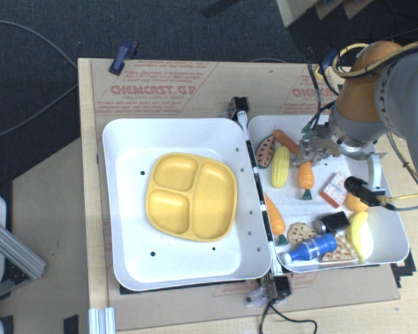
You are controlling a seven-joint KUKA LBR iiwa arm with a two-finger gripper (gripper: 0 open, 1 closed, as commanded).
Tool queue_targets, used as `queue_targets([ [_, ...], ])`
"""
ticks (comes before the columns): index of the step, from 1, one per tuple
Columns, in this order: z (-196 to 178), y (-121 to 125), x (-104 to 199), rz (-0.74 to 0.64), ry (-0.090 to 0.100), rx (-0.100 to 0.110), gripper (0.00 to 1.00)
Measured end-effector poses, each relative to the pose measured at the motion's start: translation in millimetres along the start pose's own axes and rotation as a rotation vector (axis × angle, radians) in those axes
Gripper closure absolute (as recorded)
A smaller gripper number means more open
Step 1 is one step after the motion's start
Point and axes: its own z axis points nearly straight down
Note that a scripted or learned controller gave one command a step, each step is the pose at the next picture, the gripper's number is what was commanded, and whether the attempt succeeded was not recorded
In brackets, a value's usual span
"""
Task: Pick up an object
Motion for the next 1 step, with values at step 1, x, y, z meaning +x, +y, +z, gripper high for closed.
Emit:
queue_targets([
  [1, -91.1, -11.4, 87.2, 0.0, 0.003, 0.0, 1.0],
])
